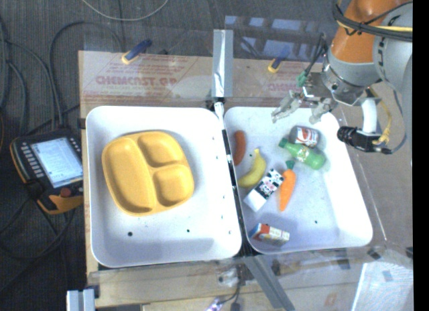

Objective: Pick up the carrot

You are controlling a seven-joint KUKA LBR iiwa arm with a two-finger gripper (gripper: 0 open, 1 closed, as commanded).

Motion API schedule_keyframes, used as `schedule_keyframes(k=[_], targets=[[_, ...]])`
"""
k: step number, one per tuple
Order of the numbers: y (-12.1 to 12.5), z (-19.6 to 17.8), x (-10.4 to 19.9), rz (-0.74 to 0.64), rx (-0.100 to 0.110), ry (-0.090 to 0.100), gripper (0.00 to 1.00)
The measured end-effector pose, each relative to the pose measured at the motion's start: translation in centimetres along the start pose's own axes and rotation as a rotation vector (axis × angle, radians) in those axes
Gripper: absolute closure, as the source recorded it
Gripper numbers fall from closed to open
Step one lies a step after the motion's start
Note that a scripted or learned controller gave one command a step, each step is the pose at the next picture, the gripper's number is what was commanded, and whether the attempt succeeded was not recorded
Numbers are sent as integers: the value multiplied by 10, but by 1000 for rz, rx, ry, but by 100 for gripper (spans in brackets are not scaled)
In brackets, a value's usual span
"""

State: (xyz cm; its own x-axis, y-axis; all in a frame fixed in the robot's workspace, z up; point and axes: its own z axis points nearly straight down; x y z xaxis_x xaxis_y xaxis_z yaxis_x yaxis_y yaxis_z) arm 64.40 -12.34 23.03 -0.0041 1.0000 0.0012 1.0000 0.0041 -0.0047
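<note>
The carrot (287, 190) is orange with a small green top. It lies nearly upright in the middle of the right bin (342, 219), just below a green bottle (303, 155). My gripper (301, 110) hangs over the bin's far edge, above and slightly right of the carrot, well apart from it. Its fingers (284, 109) are spread open with nothing between them.
Around the carrot lie a black-and-white carton (265, 188), a banana (252, 168), a red sausage (238, 146), a can (306, 135) and a small box (271, 234). The left bin (107, 236) holds a yellow divided tray (147, 171).
</note>
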Motion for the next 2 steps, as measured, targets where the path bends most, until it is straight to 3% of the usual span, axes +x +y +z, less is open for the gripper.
schedule_keyframes(k=[1,2], targets=[[-70,64,-30,177,1,0,0],[-94,129,-9,377,0,1,0]])
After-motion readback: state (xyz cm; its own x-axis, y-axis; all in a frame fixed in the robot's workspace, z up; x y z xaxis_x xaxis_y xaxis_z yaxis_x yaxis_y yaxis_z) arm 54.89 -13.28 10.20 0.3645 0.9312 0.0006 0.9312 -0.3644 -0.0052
